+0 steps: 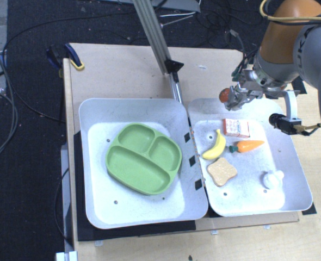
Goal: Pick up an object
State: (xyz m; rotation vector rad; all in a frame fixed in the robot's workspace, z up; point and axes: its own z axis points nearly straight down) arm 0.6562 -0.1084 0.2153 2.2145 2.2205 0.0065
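Note:
My gripper (pixel 232 99) hangs over the far rim of the right bin (pixel 291 200), below the orange wrist band. A small red round object (pixel 224 95) sits at its tip, pinched between the fingers and lifted off the bin floor. Below it in the right bin lie a red and white box (pixel 236 126), an orange carrot (pixel 249 145), a yellow banana (pixel 215 145), a slice of toast (pixel 222 172) and a small white object (pixel 272 178).
The left bin (pixel 95 200) holds a green divided plate (pixel 144 157). A slanted metal pole (pixel 152 29) runs down to the gap between the bins at the back. Bare bench (pixel 122 69) lies behind the bins.

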